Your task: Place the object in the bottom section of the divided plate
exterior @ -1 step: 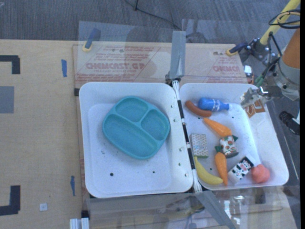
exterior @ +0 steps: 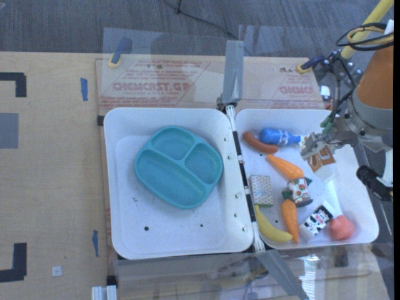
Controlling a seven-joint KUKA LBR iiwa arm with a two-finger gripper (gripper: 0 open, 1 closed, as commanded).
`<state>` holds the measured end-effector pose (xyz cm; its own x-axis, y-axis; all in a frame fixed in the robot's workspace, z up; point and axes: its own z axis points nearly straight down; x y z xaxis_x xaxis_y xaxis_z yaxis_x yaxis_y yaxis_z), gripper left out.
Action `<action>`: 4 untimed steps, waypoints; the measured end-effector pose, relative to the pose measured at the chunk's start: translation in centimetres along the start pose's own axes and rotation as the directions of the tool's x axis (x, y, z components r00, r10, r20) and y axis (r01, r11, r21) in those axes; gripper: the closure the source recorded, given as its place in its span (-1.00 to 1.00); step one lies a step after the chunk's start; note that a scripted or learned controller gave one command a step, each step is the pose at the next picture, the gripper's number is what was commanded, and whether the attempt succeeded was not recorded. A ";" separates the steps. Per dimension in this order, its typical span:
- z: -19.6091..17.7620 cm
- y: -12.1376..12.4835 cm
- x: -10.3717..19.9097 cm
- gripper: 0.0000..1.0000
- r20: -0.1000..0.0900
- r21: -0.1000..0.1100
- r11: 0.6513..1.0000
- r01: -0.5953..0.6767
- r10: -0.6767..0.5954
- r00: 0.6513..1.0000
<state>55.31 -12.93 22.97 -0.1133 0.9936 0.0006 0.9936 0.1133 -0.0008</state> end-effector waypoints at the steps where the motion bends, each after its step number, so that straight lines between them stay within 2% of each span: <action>1: 0.9 1.8 6.8 1.00 0.000 0.001 1.000 -0.031 0.031 1.000; 2: -2.7 0.7 16.6 1.00 0.001 -0.001 0.997 -0.072 0.072 0.997; 3: -0.5 2.4 26.6 1.00 0.001 -0.001 0.974 -0.225 0.225 0.974; 4: 3.4 2.4 27.8 1.00 0.002 0.005 0.912 -0.411 0.411 0.912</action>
<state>54.55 14.97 19.56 0.3048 0.9524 -0.0016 0.9524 -0.3048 -0.0058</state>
